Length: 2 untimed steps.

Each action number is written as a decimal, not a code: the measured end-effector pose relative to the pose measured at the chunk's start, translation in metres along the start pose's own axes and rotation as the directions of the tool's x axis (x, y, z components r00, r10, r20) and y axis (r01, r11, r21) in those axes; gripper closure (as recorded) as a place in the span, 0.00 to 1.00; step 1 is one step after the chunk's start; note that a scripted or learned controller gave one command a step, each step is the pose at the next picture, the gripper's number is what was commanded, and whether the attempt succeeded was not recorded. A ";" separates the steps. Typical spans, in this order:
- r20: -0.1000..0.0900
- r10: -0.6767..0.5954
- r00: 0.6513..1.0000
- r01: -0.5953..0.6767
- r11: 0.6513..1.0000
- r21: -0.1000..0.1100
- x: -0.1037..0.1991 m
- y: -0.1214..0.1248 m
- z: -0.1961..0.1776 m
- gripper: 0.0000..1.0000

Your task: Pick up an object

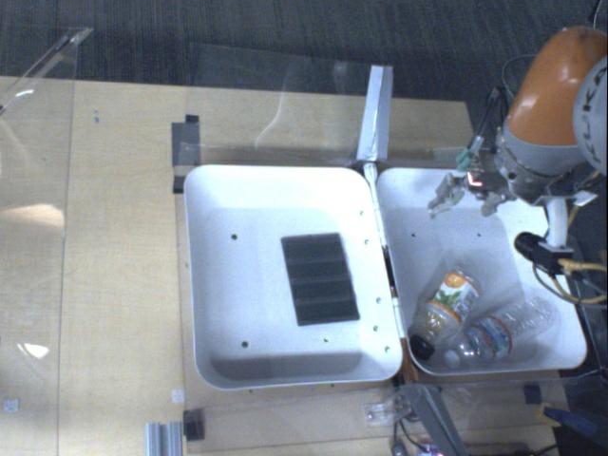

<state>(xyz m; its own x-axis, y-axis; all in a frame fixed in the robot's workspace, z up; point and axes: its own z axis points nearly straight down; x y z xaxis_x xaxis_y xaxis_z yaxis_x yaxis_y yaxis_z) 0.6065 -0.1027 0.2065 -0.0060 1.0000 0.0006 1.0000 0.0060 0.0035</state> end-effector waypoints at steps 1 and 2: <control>0.000 0.100 0.995 -0.100 0.995 0.000 -0.022 -0.074 0.112 0.00; -0.001 0.099 0.995 -0.099 0.995 -0.006 -0.021 -0.071 0.101 1.00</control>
<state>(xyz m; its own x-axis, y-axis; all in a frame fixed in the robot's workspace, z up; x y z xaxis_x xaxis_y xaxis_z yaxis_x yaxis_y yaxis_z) 0.5355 -0.1239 0.1050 0.0927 0.9957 0.0017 0.9957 -0.0927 0.0095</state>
